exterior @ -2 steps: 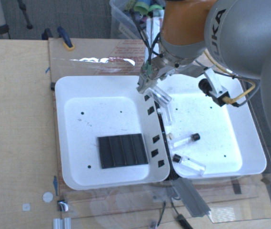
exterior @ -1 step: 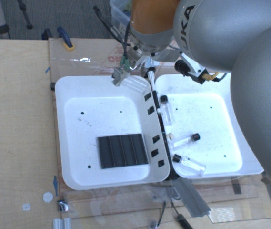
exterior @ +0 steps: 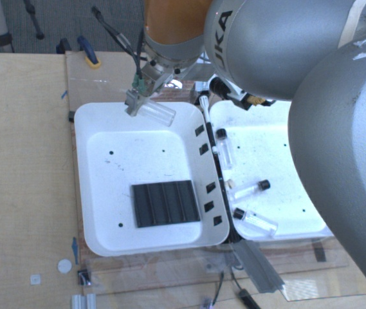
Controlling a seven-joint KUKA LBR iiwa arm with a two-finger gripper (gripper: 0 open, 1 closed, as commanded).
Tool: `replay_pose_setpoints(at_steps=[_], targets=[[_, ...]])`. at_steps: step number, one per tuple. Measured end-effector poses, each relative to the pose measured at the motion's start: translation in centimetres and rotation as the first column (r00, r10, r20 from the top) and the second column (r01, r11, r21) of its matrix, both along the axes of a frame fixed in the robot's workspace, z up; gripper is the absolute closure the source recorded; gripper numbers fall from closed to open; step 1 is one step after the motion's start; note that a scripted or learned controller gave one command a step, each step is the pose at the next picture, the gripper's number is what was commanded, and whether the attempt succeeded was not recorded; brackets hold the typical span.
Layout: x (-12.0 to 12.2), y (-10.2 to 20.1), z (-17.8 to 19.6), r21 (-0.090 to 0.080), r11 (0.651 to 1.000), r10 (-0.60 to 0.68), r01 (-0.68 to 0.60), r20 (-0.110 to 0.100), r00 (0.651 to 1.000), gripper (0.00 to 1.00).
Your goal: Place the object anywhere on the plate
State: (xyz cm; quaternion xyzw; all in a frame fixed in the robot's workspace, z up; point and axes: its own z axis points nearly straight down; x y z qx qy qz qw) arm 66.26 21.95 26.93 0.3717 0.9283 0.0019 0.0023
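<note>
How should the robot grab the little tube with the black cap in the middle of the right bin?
Grip the capped vial across the middle of its clear body, coming straight down from above. It lies flat on the right bin floor, slanted, with free floor on both long sides, so the gripper probably fits best turned crosswise to it.

Claw [exterior: 135, 99] gripping clear vial [exterior: 155, 112]
</note>
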Motion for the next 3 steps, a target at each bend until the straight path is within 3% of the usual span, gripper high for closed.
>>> replay_pose_setpoints(at_steps=[1,3], targets=[[0.0,0.0,8.7,0.0,1.0,-0.007,0.007,0.0,1.0,1.0],[-1.1,0.7,2.3,-0.001,0.949,0.315,-0.315,-0.006,0.949,1.0]])
